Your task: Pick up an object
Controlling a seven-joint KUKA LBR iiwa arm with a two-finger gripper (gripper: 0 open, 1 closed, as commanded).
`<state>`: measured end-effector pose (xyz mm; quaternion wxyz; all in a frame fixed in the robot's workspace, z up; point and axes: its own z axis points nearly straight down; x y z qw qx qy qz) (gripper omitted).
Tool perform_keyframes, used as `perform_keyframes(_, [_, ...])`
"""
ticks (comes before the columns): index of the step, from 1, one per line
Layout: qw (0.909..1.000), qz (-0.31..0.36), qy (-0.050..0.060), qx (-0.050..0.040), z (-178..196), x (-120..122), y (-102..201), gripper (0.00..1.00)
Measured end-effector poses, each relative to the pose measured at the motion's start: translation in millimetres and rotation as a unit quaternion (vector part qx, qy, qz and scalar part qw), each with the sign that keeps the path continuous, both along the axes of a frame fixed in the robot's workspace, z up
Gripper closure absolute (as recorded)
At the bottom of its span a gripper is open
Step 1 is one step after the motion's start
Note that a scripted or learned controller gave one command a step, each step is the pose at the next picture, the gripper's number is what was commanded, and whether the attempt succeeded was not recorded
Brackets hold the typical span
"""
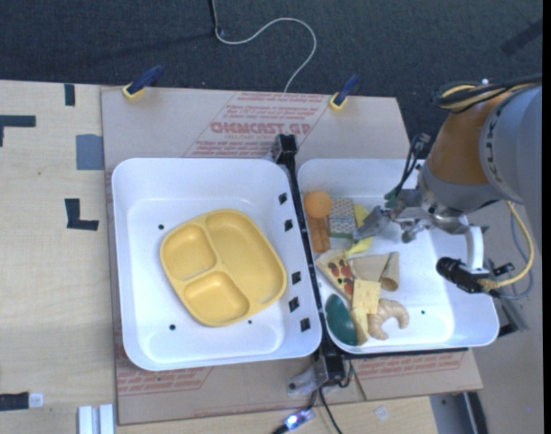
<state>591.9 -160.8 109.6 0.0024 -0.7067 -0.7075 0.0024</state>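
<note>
We have the grey two-finger gripper (373, 225) low over the right-hand shallow white bin (438, 319), its dark fingers set a narrow way apart with nothing visibly between them, tips near the yellow-green wedge (341, 212) beside the small orange ball (317, 204). The pickable things crowd that bin's left half: a tan paper-like cone (376, 266), a pale yellow block (365, 295), a curved beige pastry shape (388, 317) and a dark green oval (339, 318); the yellow three-compartment plastic plate (223, 266) lies in the left-hand white bin (139, 188). To do this well, we judge we should pick one piece with free sides, centre the fingers across it and close only once seated, since the pieces touch and overlap.
</note>
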Motion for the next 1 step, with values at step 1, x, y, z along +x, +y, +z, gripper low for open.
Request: perform_keyframes(1, [1.0000, 0.001, -0.002, -0.0006, -26.5, -0.2, 1.0, 0.00])
